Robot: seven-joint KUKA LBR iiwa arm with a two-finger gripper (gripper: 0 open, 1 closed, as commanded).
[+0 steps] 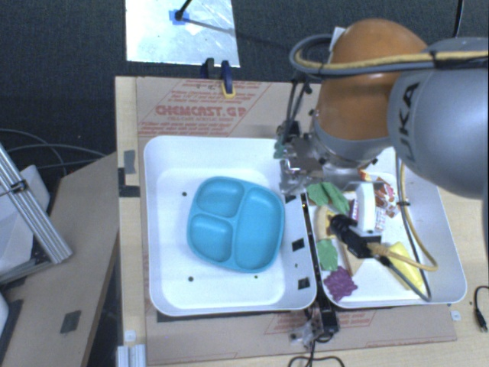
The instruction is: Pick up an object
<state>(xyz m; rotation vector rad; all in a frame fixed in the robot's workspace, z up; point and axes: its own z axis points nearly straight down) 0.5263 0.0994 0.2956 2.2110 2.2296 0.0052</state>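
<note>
Because the pincer (290, 176), whose grip I cannot tell, hangs by the divider between bins, it could strike that rim or miss the crowded green soft piece (327, 196) in the right white bin (447, 243).

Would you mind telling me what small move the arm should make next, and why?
Probably a short move right, then down. The gripper sits over the divider between the bins, by the left bin's blue plate, while the small pickable items, such as the green piece and purple piece, lie in the right bin.
</note>
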